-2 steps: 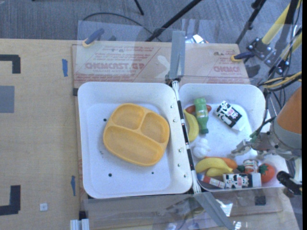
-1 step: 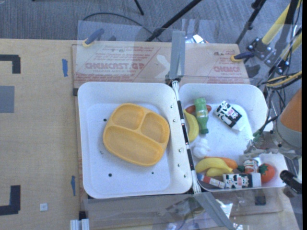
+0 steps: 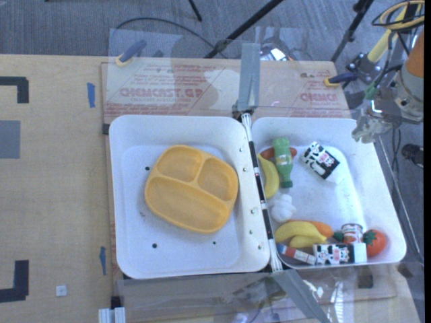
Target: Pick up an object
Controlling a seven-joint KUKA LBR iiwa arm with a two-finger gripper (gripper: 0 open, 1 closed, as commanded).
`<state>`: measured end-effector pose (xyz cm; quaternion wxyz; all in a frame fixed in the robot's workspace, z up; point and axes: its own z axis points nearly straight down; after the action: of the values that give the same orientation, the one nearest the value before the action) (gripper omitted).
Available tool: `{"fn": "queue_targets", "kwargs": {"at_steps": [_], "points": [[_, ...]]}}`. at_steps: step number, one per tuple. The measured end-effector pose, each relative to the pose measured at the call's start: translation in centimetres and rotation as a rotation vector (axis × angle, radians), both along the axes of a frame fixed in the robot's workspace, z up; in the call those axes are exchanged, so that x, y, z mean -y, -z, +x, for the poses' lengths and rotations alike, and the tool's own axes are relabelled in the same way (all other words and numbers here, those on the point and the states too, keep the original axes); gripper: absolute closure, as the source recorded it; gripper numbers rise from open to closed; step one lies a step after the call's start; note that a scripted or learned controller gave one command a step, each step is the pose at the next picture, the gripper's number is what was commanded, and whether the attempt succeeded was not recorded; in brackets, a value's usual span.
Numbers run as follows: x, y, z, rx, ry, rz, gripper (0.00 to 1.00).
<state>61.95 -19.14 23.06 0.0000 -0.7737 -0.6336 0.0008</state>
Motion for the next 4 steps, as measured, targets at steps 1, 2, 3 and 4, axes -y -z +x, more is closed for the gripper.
{"fn": "queue_targets", "kwargs": {"at_steps": [1, 2, 3, 4], "points": [[-5.9, 10.9, 4.8, 0.028, 0.166, -0.004, 1.0], [-6.1, 12.4, 4.0, 0.0, 0.167, -0.001, 0.0], [-8.2, 13.7, 1.7, 0.018, 0.133, -0.006, 0.0], [-8.2, 12.7, 1.7, 0.017, 0.133, -0.007, 1.0]]}}
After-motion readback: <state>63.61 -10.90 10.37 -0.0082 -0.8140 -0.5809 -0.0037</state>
